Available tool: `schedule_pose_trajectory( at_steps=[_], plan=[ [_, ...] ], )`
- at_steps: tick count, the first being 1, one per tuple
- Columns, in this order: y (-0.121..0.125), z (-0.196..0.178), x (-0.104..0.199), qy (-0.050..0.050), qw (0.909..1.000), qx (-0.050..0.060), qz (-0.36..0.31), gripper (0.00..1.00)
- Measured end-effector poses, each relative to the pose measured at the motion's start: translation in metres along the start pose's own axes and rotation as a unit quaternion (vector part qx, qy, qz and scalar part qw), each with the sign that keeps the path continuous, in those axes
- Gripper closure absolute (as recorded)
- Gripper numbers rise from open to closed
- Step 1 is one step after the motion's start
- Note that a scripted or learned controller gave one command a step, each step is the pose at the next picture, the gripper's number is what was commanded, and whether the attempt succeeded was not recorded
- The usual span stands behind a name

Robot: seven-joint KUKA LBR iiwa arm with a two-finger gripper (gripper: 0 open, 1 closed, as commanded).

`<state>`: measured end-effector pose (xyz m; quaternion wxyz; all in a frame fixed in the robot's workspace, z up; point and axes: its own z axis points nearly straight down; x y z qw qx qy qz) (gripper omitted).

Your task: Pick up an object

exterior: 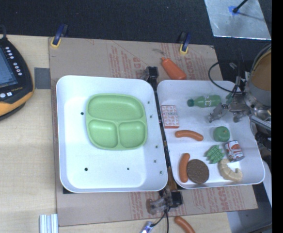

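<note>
My gripper (225,116) hangs over the upper right part of the right bin (258,178), its fingers spread open with nothing between them. Just below it lies a round green object (222,133). A green bottle (204,101) lies to its left. Further down the bin are an orange sausage (189,135), a small red and white can (234,150), a green leafy toy (213,154), a brown round cookie (197,171), a second sausage (183,166) and a pale banana piece (229,171). A red and white card (169,116) lies by the bin's left wall.
The left bin (71,174) holds a green divided plate (117,121). An orange carrot (173,69) lies outside, behind the bins. Another sausage (185,223) lies in front of them. A teach pendant (6,79) rests at the far left.
</note>
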<state>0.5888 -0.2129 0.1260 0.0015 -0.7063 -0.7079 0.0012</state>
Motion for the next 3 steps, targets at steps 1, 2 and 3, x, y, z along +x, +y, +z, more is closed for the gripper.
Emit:
schedule_pose_trajectory(
  at_steps=[1, 2, 3],
  plan=[
    [-0.031, 0.035, 0.002, 0.000, 1.0000, 0.000, -0.002, 0.00],
    [-0.030, 0.024, 0.000, -0.001, 1.0000, 0.000, -0.003, 1.00],
    [0.016, 0.033, 0.081, -0.001, 1.0000, -0.002, -0.003, 1.00]
  ],
)
